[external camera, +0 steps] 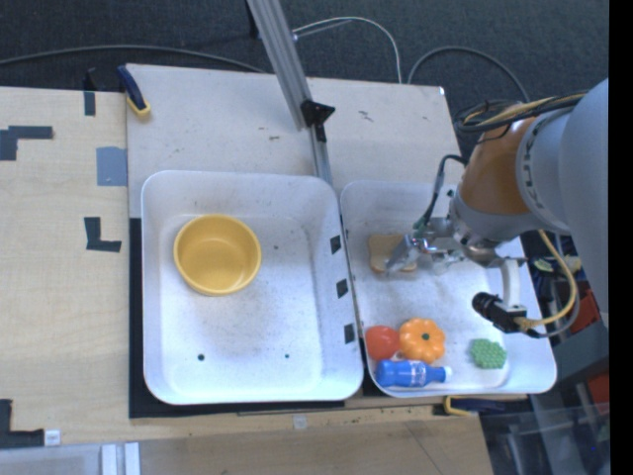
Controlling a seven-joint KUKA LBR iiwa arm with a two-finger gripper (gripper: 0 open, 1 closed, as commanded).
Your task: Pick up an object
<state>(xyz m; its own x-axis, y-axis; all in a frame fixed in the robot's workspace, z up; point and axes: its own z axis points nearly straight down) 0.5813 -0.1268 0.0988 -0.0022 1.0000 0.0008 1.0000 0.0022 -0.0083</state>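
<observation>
Basically, the tool [406, 256] sits low over the tan blocky object [383, 251] by the right bin's [534, 369] left wall, lining up a grab; grip state unclear.

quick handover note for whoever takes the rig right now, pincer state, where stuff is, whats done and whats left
Pincer: low in the right white bin, its tip at a tan, bread-like block. Whether it is open or closed cannot be told.

Right bin, near edge: red rounded object, small orange pumpkin, blue bottle lying on its side, green bumpy object.

Left white bin: yellow plastic bowl, upright.

Done: arm has reached the tan block.

Left: nothing is visibly lifted yet; confirm a grasp, then raise.
</observation>
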